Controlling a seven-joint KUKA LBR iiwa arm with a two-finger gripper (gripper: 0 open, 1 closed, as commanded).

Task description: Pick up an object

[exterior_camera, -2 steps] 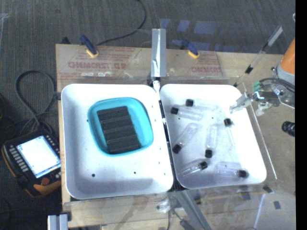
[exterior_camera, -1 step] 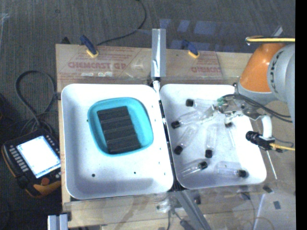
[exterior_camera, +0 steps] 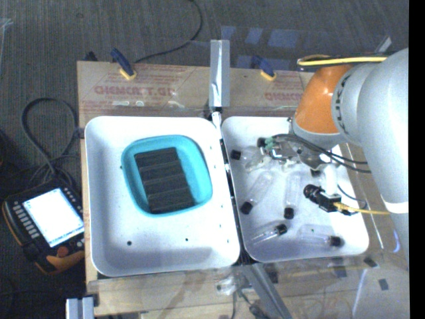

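Note:
The right bin (exterior_camera: 358, 244) holds several small clear bottles with black caps. One bottle (exterior_camera: 255, 190) lies near the bin's middle left, and another bottle (exterior_camera: 271, 232) lies toward the front. Black caps show at the left wall (exterior_camera: 236, 155) and at the front right (exterior_camera: 334, 241). My gripper (exterior_camera: 277, 149) hangs low over the back of this bin, under the orange band (exterior_camera: 317, 108) of the arm. It sits just above a clear bottle (exterior_camera: 254, 158) there. I see no object held in it.
The left bin (exterior_camera: 106, 244) holds a teal tray (exterior_camera: 199, 178) with a black ridged insert (exterior_camera: 163, 178). A metal post (exterior_camera: 219, 72) stands behind the gap between the bins. Cables (exterior_camera: 345, 208) trail from the wrist over the right bin. A tablet (exterior_camera: 48, 216) lies left of the bench.

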